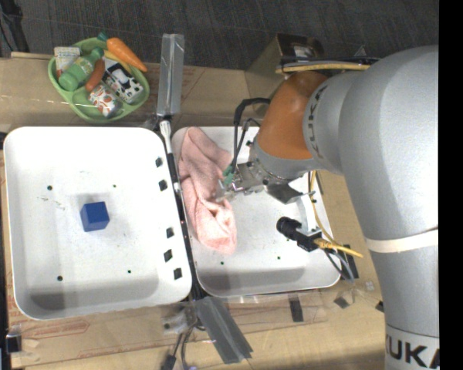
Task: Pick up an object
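Claw [230, 183] reaches low over right bin [255, 280], pinching pink cloth [204, 187]

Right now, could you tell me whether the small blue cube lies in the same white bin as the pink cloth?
No, the blue cube sits alone in the left bin, while the pink cloth lies in the right bin.

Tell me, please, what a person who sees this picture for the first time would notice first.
The big grey arm with the orange band reaches in from the right, its claw down at the crumpled pink cloth in the right white bin. A small blue cube sits alone in the left white bin. Behind that bin stands a green bowl of toy food.
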Controlling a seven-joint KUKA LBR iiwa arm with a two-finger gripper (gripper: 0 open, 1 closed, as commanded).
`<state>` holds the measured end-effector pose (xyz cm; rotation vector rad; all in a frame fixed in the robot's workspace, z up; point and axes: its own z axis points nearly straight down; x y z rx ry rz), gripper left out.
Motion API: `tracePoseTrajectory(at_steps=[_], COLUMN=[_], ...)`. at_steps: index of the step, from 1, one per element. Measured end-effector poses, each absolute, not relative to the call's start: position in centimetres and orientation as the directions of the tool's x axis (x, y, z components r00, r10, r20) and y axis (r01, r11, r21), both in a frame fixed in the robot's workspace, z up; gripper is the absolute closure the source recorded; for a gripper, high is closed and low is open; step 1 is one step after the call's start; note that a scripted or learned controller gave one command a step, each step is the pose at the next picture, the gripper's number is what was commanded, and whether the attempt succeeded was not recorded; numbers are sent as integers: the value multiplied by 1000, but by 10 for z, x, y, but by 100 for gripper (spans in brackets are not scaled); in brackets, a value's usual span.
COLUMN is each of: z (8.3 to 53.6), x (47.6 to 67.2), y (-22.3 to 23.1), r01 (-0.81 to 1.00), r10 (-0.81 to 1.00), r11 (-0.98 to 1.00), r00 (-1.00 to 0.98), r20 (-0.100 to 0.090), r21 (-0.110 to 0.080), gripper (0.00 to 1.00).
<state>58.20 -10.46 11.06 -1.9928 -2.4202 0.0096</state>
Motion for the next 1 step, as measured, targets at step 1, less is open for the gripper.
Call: tracePoseTrajectory(at_steps=[1], z=[111], x=[582], y=[-105], r01=[981], r10=[981], r11=[192], r00=[-192], r20=[0], r21=[-9], gripper=[0])
